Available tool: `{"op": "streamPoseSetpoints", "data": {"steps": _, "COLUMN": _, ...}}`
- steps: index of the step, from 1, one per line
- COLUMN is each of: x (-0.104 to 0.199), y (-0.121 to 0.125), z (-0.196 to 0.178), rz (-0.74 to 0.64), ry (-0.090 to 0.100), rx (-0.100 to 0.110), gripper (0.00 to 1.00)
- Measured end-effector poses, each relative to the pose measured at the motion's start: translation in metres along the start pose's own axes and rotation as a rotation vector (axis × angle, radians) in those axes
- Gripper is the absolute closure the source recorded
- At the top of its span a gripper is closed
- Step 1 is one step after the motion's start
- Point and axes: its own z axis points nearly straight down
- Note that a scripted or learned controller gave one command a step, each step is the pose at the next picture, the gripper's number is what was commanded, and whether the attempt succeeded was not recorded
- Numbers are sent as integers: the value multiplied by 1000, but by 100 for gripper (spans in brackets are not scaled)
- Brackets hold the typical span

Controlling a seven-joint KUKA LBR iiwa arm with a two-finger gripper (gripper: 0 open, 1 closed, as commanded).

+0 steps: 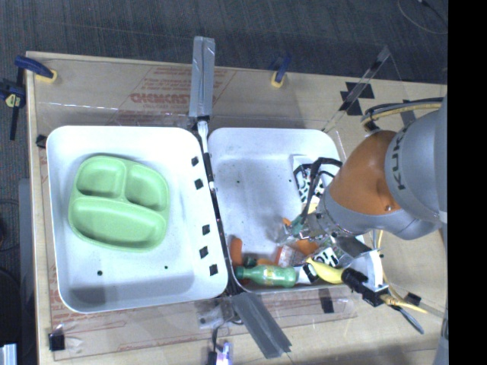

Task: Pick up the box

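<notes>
The box (307,175), white with a black pattern, lies against the right wall of the right bin (251,166) and is partly covered by the arm. The arm's orange band (364,182) hangs over that bin's right edge. My gripper (299,236) points down into the clutter at the bin's front right, below the box and a short way from it. Nothing can be made out held in it.
A green bottle (266,277), a banana (329,272), an orange carrot-like piece (236,246) and small orange items (304,244) crowd the right bin's front. The left bin (68,280) holds a green divided plate (120,201). A metal divider (202,74) runs between the bins.
</notes>
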Motion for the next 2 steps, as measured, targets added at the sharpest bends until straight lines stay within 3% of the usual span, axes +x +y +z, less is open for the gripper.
{"op": "streamPoseSetpoints", "data": {"steps": 1, "x": 0, "y": 0, "z": 0, "rz": -1, "ry": 0, "rx": 0, "gripper": 0}}
{"op": "streamPoseSetpoints", "data": {"steps": 2, "x": 0, "y": 1, "z": -10, "rz": -5, "ry": -1, "rx": -1, "gripper": 100}}
